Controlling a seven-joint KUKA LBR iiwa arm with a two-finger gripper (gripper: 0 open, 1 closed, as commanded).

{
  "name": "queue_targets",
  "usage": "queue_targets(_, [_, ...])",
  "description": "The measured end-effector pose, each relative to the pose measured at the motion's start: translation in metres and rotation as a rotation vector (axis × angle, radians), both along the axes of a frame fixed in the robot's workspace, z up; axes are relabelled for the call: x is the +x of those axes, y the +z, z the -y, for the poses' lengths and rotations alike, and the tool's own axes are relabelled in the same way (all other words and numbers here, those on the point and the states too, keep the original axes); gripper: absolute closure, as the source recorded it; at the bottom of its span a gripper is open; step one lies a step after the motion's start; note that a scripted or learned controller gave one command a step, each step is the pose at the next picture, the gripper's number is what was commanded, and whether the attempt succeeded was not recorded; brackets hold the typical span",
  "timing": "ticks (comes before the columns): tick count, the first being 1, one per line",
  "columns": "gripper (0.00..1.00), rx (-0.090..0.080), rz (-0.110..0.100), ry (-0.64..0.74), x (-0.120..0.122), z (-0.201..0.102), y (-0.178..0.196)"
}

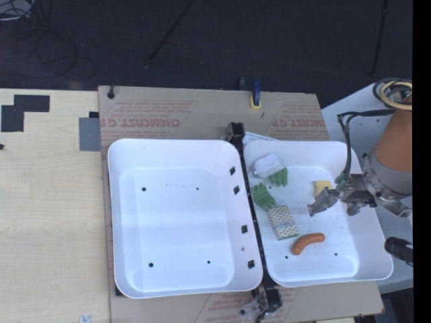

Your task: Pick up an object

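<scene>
The right bin (367, 264) holds several small objects. An orange sausage-shaped piece (308, 242) lies near its front. A patterned rectangular block (282, 221) sits to the left of it, a green toy (262, 196) beyond that, and a white-grey block (267, 164) with a second green piece (279, 177) near the back left. A yellow piece (322, 187) lies mid-bin. My gripper (326, 201) hangs over the bin's right half, just in front of the yellow piece, with the grey arm and its orange band (396, 140) behind it to the right.
The left bin (124, 247) stands beside the right one on a cardboard sheet (168, 116). Black clips (237, 136) join the bins along the shared rim. A blue and yellow clamp (256, 96) sits at the cardboard's back edge.
</scene>
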State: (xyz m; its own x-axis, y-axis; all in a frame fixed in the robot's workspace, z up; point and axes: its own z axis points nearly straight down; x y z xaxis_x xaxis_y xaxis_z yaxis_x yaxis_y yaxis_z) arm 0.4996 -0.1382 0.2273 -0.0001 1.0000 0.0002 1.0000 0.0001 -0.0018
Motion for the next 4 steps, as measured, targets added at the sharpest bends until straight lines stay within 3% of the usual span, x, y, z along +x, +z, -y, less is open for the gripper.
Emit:
queue_targets(1, [0.00,0.000,-0.004,-0.001,-0.009,-0.051,-0.131])
queue_targets(2, [0.00,-0.004,0.015,-0.002,-0.022,-0.005,0.089])
queue_targets(3, [0.00,-0.003,0.013,0.003,-0.023,-0.028,0.296])
queue_targets(4, [1.00,-0.001,-0.003,0.006,-0.023,-0.028,0.298])
